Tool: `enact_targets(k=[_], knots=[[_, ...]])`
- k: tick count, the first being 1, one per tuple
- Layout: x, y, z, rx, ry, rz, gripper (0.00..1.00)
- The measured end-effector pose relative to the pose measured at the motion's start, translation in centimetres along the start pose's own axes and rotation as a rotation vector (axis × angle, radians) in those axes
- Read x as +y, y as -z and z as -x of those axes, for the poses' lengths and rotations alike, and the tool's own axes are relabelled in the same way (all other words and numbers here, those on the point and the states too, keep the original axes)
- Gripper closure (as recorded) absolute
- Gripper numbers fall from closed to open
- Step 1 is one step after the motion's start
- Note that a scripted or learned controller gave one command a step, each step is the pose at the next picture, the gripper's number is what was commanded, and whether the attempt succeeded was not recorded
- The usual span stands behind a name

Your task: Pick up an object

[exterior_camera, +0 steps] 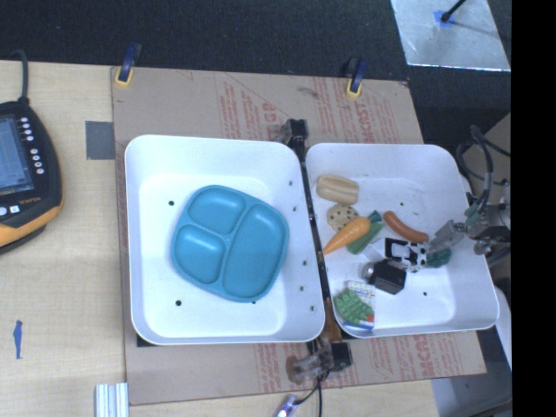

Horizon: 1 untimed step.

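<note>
Wooden surface [61, 302] fills the lower left of the frame, with a brown cardboard sheet [261, 102] laid over its middle and two white bins on that sheet. Lowest in the right bin [434, 315], at its bottom left corner, lies a green and white packet [355, 307]. Just above it sits a small black and silver object [385, 276], and beside that a black and white piece [405, 251]. Up from there an orange carrot with a green top [350, 232] lies slanted near the divider, a reddish sausage [406, 226] to its right, a round cookie [342, 215] and a tan bread roll [337, 187] above. At the right edge of the frame the pincer [445, 240] reaches over this bin, close to the black and white piece; whether its fingers are spread or closed I cannot tell. The left bin [152, 320] holds a blue divided plate [230, 242] in its centre. A teach pendant [22, 172] rests at the far left. Two blue and yellow clamps [128, 63] grip the cardboard's upper edge, before the dark floor [217, 11]
</note>
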<state>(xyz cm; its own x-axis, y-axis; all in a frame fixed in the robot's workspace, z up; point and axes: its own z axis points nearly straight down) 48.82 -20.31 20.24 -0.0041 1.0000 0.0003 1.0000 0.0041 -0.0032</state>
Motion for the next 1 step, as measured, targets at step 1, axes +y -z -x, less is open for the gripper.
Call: enact_targets(k=[1], knots=[[1.72,-9.14,-3.61,-0.001,-0.001,0.007,0.0]])
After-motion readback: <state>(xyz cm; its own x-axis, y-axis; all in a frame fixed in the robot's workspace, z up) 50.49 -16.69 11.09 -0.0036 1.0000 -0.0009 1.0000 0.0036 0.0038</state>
